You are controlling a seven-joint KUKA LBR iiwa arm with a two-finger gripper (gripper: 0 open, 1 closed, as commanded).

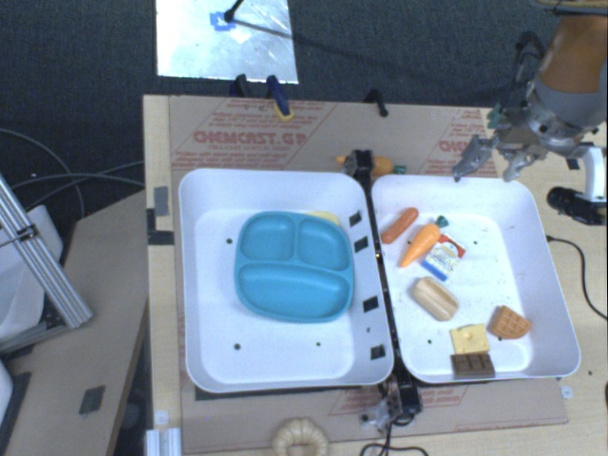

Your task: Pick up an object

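Above the far rim of the right bin (pixel 546 255), arm angled down from the right, gripper (pixel 492 163) fingers spread and holding nothing; toy carrot (pixel 420 244) lies inside that bin, well apart from the gripper, beside a sausage (pixel 398 223).

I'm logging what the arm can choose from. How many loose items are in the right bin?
7, none seeming hidden: a sausage, a carrot, a small packet, a bread roll, a waffle piece, a cheese piece and a chocolate bar at the near edge.
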